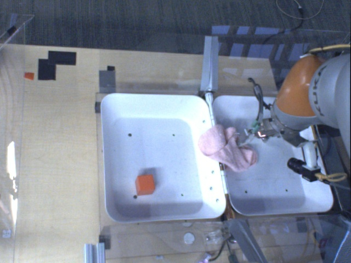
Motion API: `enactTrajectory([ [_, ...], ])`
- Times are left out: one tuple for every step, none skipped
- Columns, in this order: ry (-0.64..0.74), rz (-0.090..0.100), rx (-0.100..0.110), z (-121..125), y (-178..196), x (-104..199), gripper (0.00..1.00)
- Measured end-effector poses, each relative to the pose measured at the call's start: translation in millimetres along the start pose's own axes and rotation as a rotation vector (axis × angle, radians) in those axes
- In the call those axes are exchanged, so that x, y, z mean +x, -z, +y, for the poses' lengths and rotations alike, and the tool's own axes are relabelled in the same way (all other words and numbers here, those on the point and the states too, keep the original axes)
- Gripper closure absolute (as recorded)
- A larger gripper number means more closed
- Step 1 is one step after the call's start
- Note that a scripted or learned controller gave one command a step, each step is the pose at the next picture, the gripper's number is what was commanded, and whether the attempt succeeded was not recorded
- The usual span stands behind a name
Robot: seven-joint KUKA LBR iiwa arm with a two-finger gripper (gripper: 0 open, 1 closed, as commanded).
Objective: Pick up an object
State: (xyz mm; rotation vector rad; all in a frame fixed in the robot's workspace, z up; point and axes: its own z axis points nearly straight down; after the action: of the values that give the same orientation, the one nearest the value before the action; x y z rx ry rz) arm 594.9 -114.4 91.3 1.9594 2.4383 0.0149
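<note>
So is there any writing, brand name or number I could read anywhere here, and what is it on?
None can be read. The two shallow white plastic bins, the small orange block, the crumpled pink cloth and the grey arm with its orange band show no lettering; the black patches on the wooden bench are plain shapes.

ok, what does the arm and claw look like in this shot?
Arm: bulky grey casing with a rounded orange band above the wrist. A thin dark cable loops up near the wrist. Claw: small, dark metallic, details too fine to make out.
</note>
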Motion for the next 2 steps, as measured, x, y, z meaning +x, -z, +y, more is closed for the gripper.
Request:
enactTrajectory([
  [-0.108, 0.002, 0.006, 20, 96, 46, 0.0],
  [-0.081, 0.001, 0.005, 19, 6, 26, 0.0],
])
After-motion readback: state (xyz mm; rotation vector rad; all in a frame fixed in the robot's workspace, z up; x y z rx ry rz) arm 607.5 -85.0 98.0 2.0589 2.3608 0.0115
